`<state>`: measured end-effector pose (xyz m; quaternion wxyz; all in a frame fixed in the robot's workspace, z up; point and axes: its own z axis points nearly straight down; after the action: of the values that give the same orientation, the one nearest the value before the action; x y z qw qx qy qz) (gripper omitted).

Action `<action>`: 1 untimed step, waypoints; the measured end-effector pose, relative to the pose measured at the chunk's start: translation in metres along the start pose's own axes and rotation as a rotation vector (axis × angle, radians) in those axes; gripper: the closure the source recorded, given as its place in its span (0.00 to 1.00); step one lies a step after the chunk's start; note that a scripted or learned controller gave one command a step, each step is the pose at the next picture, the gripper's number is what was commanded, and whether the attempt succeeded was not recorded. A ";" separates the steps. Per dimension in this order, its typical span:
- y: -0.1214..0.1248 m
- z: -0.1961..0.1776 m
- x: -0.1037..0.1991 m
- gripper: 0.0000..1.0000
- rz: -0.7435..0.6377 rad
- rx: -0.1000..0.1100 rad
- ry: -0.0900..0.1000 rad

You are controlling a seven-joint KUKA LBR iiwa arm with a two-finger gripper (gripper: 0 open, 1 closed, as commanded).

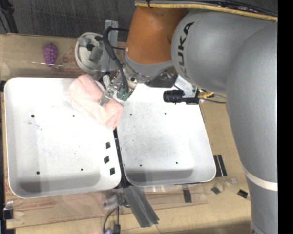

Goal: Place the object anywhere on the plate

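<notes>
Grey KUKA arm (224, 57), orange band (149, 33)

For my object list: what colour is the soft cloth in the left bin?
Pale pink; the cloth shows best in the camera view.

Far rim of the right bin (166, 177) and tool (113, 92) fingertips, hidden under the arm (219, 57).

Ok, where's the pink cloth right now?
The pink cloth lies in the left bin's upper right corner, draped toward the divide between the bins, with the gripper right at its right edge.
</notes>
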<state>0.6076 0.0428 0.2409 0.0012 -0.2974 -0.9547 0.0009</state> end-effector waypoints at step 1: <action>0.039 0.014 0.037 1.00 -0.404 0.000 0.000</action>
<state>0.5994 0.0956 0.2269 0.0011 -0.0998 -0.9950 0.0005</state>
